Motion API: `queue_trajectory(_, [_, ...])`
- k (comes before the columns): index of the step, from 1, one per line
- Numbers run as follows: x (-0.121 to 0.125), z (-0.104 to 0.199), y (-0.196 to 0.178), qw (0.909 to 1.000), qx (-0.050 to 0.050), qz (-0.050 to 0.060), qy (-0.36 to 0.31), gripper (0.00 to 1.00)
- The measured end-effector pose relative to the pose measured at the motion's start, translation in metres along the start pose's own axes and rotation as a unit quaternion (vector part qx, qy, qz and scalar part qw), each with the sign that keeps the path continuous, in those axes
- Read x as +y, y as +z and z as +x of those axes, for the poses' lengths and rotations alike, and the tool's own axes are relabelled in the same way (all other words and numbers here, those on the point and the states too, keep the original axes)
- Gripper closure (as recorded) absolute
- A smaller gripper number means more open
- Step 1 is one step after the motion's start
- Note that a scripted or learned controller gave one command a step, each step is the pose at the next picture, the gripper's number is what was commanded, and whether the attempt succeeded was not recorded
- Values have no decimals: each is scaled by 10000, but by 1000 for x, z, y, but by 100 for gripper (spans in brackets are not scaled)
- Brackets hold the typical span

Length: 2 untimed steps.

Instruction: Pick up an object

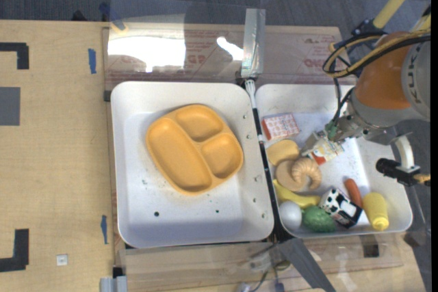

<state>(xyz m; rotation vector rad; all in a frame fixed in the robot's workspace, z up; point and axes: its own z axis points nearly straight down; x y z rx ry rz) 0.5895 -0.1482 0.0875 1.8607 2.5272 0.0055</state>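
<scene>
Figure: Arm over the right bin [404, 215], gripper [331, 136] lowered among mixed objects.

The gripper sits near the bin's centre, over a small white and red packet [323, 155]; whether it is open or closed, or grips anything, cannot be told. At its 9 o'clock lies a red-patterned card [281, 126]. At 7 o'clock are a yellow block [282, 150] and a tan croissant [299, 173], with a banana [295, 196], a white egg [290, 215] and a green vegetable [317, 219] beyond. At 6 o'clock are a black-and-white toy [337, 202] and a carrot [353, 191]; at 5 o'clock, a yellow bottle [376, 209]. The left bin [130, 215] holds an orange divided plate [195, 148].
</scene>
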Motion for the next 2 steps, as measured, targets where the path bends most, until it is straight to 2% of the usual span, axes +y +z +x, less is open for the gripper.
queue_trajectory(1, [-38, -20, 0, 10000, -12, 5, 40, 0])
queue_trajectory(2, [-36, -20, -11, 10000, -20, -22, 43, 100])
